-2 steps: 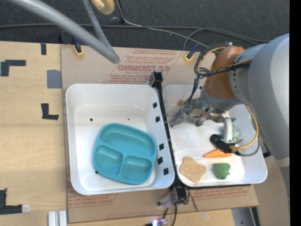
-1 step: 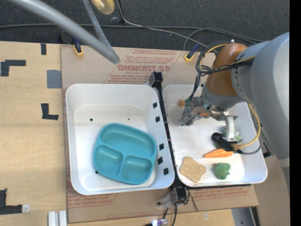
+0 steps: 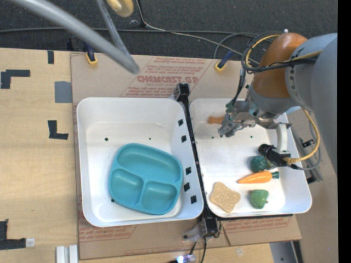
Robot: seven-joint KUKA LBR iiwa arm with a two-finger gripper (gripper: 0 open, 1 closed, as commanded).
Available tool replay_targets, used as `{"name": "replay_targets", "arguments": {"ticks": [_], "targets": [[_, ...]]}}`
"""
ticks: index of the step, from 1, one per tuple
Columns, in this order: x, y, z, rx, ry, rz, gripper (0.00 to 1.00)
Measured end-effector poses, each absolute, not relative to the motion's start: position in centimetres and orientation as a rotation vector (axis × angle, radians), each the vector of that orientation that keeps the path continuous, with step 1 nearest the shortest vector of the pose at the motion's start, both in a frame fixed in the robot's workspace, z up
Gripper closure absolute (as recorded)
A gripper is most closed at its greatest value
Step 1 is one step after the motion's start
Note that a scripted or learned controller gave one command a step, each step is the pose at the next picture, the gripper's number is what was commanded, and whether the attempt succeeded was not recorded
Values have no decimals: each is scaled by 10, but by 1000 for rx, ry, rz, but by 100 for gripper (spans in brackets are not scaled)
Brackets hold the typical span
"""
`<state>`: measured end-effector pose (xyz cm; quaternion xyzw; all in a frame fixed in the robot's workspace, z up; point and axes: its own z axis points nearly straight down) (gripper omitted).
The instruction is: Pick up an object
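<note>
My gripper (image 3: 232,125) hangs low over the far left part of the right bin (image 3: 225,158). A small orange-brown piece (image 3: 215,120) lies just to its left, partly hidden by it; I cannot tell whether they touch. Near the front of the same bin lie a slice of bread (image 3: 224,196), an orange carrot (image 3: 255,177), a dark green vegetable (image 3: 258,163) and a lighter green one (image 3: 259,198).
A blue divided plate (image 3: 145,178) rests in the left bin (image 3: 88,147). A black divider (image 3: 188,141) runs between the two bins. The arm's cables (image 3: 285,156) hang over the right bin's right side.
</note>
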<state>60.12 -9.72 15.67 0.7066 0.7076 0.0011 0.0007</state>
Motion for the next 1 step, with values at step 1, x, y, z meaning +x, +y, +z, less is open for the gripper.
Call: {"name": "replay_targets", "arguments": {"ticks": [1], "targets": [[596,-91,215,2217,2222,5,100]]}}
